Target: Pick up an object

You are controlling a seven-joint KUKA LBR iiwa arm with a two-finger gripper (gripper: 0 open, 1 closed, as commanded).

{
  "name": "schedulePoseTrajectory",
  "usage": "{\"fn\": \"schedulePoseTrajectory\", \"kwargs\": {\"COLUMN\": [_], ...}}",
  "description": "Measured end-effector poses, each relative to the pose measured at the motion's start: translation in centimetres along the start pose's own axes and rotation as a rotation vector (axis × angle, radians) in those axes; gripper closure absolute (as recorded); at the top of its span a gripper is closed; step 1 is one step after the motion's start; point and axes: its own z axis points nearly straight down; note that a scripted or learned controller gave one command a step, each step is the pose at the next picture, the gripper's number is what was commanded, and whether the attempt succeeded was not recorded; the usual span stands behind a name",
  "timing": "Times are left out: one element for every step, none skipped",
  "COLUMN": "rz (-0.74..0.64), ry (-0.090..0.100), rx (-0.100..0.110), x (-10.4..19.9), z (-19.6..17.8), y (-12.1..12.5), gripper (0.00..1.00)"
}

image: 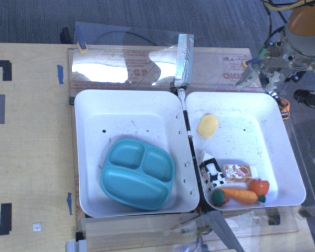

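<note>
White plastic bins sit side by side on my screen. I see the left bin (pixel 89 109) carrying a teal divided plastic tray (pixel 138 174). Over in the right bin (pixel 262 114), a pale yellow lemon-shaped toy (pixel 207 125) lies near the divider, with a black-and-white cow-print carton (pixel 212 174), a small printed snack packet (pixel 237 171), a red tomato toy (pixel 259 186) and an orange carrot toy (pixel 237 195) clustered at the near edge. My gripper (pixel 265 77) hovers above the right bin's far rim, fingers spread, holding nothing.

In the right white bin (pixel 283 140), a pale yellow lemon-like toy (pixel 207 125) lies far-left. Near the front edge cluster a black-and-white cow figure (pixel 212 173), small printed carton (pixel 237 171), orange carrot (pixel 236 195) and red tomato (pixel 259 186).
</note>
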Motion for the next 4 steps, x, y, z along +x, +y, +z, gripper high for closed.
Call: {"fn": "schedulePoseTrajectory", "kwargs": {"rz": [0.07,0.112,0.065,0.042], "ry": [0.001,0.001,-0.003,0.022], "rx": [0.003,0.014,-0.005,0.011], "x": [4.1,2.6,-3.2,-6.8], "z": [4.2,16.1,18.9,18.8], "y": [-4.3,-1.2,0.2,1.5], "gripper": [0.0,0.0,0.0,0.0]}}
